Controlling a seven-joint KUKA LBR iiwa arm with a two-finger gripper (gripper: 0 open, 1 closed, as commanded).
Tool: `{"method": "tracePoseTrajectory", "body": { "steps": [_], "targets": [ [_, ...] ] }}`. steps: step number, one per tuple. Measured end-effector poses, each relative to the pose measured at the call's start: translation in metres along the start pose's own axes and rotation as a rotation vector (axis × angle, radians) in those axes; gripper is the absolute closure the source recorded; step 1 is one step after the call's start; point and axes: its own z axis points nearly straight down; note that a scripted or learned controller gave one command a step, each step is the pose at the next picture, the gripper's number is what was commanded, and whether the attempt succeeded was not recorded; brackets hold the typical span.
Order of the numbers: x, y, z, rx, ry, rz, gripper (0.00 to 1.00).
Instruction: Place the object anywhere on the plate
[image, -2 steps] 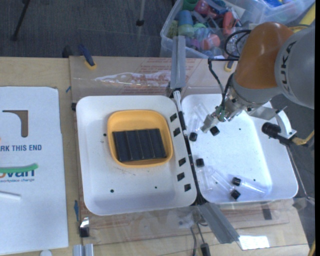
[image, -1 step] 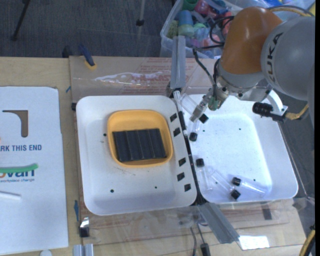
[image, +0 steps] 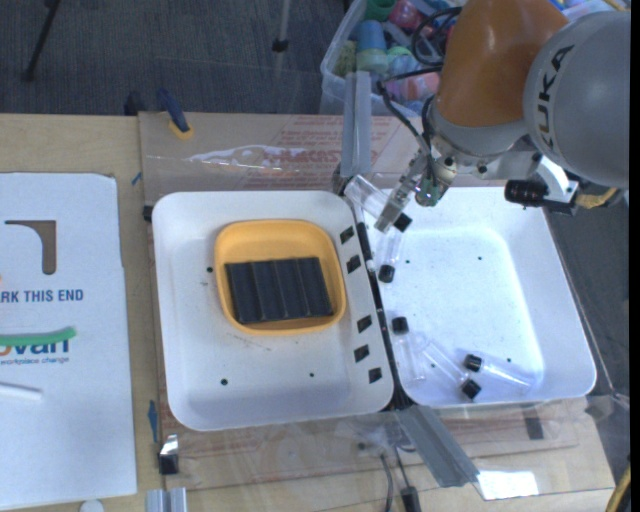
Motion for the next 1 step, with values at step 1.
{"method": "tracePoseTrajectory", "body": {
  "steps": [1],
  "targets": [
    [0.0,0.0,0.0,0.0,0.0,0.0,0.0]
  ]
}}
